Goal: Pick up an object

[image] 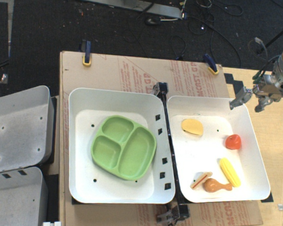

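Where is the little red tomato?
The red tomato sits in the right bin, near its right wall. The yellow corn lies just below it in the camera view, and the yellow-orange piece is off to its left.

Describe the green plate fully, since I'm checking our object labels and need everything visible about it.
The green plate is a light green divided tray with rounded corners, seemingly smooth plastic. It has three compartments: two smaller ones on its left side and a long one on its right. It lies flat, face up and turned at a slant, near the middle of the left bin, resting on the bin's floor. Its compartments hold nothing, and no other object touches it.
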Robot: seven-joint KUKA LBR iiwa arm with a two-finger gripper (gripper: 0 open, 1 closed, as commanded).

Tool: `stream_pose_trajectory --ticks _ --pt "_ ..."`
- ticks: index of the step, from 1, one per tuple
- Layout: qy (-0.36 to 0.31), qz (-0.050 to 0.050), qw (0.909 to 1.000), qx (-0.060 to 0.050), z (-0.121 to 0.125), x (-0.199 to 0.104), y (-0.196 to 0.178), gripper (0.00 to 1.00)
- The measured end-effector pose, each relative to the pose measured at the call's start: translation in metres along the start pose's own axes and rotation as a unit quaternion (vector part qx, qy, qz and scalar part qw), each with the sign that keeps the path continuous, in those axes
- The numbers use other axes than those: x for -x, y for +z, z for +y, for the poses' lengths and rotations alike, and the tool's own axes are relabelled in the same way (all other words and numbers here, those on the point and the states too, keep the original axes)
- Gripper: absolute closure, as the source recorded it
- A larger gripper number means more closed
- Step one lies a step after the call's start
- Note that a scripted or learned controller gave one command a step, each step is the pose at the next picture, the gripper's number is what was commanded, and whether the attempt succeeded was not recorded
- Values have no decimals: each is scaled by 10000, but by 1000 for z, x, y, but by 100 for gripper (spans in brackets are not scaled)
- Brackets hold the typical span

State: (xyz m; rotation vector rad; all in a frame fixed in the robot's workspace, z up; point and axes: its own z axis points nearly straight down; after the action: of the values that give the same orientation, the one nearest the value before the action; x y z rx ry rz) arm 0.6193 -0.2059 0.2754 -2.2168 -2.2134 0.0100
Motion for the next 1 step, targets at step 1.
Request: stream_pose_trajectory --ticks 1 --pt "-14 -14 10000 58 2 -1 -7 0"
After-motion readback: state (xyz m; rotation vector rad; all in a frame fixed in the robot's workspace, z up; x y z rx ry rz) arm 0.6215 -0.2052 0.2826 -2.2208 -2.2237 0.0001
